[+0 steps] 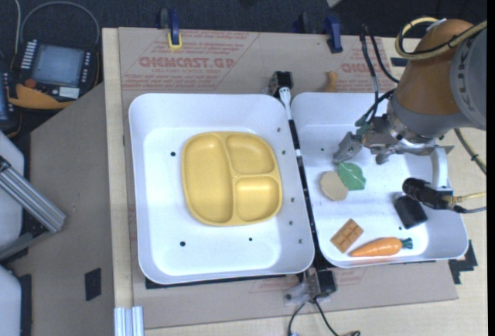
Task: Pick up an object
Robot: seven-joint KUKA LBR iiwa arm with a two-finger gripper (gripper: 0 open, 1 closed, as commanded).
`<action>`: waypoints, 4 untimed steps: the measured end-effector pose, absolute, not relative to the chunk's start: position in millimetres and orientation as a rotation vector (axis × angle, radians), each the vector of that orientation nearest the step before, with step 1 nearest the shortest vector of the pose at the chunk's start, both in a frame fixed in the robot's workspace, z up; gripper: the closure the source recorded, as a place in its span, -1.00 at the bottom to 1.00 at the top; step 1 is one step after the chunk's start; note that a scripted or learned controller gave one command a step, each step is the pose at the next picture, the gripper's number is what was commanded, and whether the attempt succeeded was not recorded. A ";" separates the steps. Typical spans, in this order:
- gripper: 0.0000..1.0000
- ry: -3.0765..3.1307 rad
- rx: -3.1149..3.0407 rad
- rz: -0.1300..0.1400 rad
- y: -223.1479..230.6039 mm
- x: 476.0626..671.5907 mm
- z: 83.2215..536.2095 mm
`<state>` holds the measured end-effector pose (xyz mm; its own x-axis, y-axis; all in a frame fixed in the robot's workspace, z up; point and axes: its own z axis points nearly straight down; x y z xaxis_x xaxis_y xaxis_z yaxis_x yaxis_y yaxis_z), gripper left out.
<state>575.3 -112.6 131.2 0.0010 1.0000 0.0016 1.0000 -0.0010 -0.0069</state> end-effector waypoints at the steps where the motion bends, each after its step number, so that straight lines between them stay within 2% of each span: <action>1: 1.00 -2.220 -2.224 -0.001 -112.7 577.0 144.9; 3: 1.00 -2.228 -2.225 -0.007 -113.3 595.4 261.0; 4: 1.00 -2.227 -2.225 -0.006 -113.5 596.6 301.0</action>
